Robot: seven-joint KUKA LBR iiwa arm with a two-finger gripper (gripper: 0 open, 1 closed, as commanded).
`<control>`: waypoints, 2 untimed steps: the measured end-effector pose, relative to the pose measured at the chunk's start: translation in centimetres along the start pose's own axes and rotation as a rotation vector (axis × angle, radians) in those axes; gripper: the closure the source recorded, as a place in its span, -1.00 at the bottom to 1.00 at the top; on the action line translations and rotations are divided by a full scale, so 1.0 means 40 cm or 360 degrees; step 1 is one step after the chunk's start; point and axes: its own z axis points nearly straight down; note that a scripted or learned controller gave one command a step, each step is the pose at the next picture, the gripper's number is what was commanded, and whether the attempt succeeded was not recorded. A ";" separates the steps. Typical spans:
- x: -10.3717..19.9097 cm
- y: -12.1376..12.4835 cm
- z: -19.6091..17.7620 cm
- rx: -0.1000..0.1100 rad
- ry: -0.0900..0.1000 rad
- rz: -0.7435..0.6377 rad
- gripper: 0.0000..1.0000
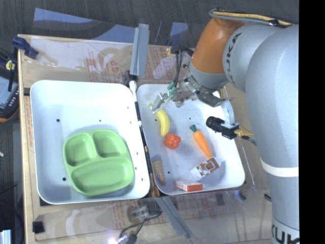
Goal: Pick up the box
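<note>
Looming closest on the right, the grey arm (277,111), its orange band (216,44) over the far rim of the right bin (234,179). Reaches down to the gripper (165,99) at that bin's far left corner, just above the banana (162,122). Open or closed — cannot tell from this slant.

Lying at the opposite, near edge of the same bin: the box (189,186), orange and white, flat against the near wall. Well apart from the gripper, with the banana, a red vegetable (172,141) and most of the bin floor between. Sits just beside a brown-and-white carton (207,166), tilted, slightly farther in and to the right. Not quite touching, as far as can be told. Carrot (202,141) above the carton, pointing at it.

Room to move: bare white floor left of the box up to a brownish piece (160,171) by the left wall, and a clear strip through the middle of the bin. Tight on the near side — wall right there.

Left bin (45,100) alongside, holding a green divided plate (99,162) in its near half.
</note>
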 end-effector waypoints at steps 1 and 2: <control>-0.027 -0.199 0.179 0.0003 0.0001 0.0134 -1.00; -0.170 -0.079 0.211 -0.0001 -0.0001 0.0309 -1.00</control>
